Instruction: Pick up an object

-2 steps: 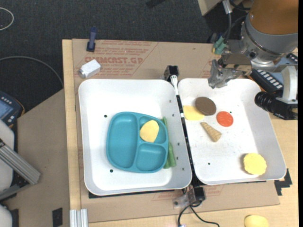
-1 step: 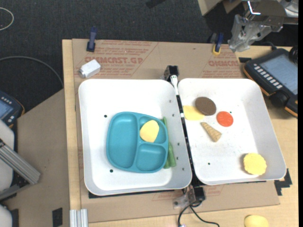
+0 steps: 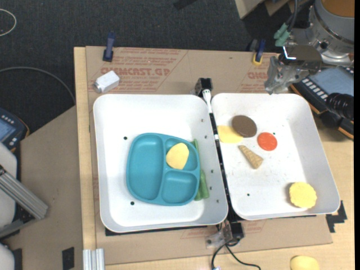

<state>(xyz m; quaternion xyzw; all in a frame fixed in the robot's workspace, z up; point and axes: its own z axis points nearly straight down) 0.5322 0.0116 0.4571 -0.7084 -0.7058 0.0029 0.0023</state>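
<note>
Two white bins sit on a cardboard-topped bench [image 3: 169, 66]. Left bin [image 3: 107, 151] holds a blue tray [image 3: 149, 176]; right bin [image 3: 315, 151] a brown disc [image 3: 244, 126]. Gripper [image 3: 279, 79] hovers, nothing held.

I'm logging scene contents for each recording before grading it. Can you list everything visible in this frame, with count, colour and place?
Bins: 2, white, side by side on the bench.
Divided plate: 1, teal, left bin.
Yellow piece: 1, on the plate's upper right compartment.
Green item: 1, wedged along the plate's right edge.
Brown disc: 1, right bin, upper middle.
Flat yellow piece: 1, partly under the brown disc.
Orange disc: 1, right of the brown disc.
Cone: 1, tan, right bin centre.
Yellow round item: 1, right bin, lower right.
Clamps: 2, blue, bench's far edge.
Gripper: 1, grey, above right bin's far edge.
</note>
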